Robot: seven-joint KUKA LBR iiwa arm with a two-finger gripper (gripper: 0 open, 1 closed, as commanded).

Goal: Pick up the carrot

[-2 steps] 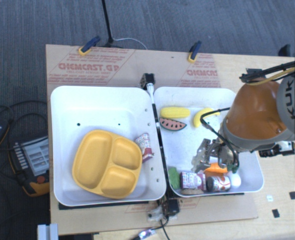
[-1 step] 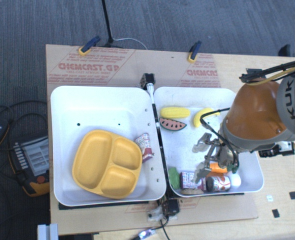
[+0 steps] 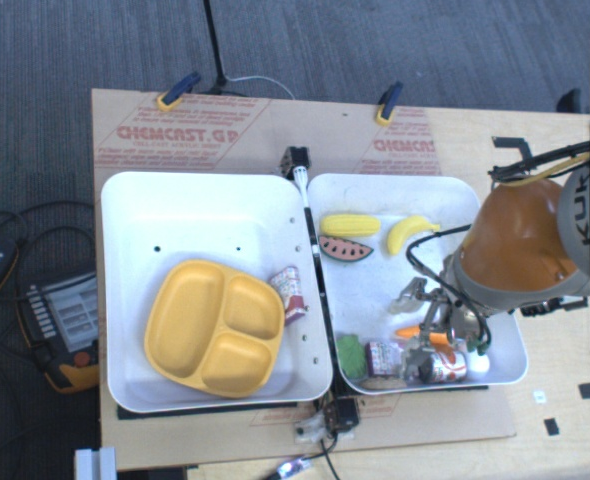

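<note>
Jaws' opening cannot be told; gripper (image 3: 437, 320) hangs directly over carrot (image 3: 422, 335) at 5 o'clock in right bin (image 3: 465, 193), apparently lined up for 1 grasp.

The arm (image 3: 535, 238) reaches in from three o'clock, its orange band bulking large above the wrist. The gripper (image 3: 437, 320) hangs low, pointing toward seven o'clock. How its jaws stand cannot be made out.
</note>
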